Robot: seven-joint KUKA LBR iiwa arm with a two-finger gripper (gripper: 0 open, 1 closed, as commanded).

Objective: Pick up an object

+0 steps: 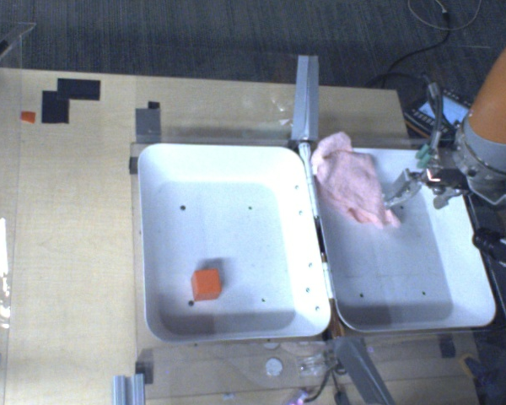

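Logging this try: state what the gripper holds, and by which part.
Cannot be told. The gripper sits over the right bin, at the right edge of the pink cloth, which lies in the bin.

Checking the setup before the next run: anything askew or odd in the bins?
One thing: the pink cloth in the right bin lies crumpled against the upper-left corner, its top edge riding up over the rim by the divider. The orange block sits flat in the left bin. Nothing spilled or damaged.
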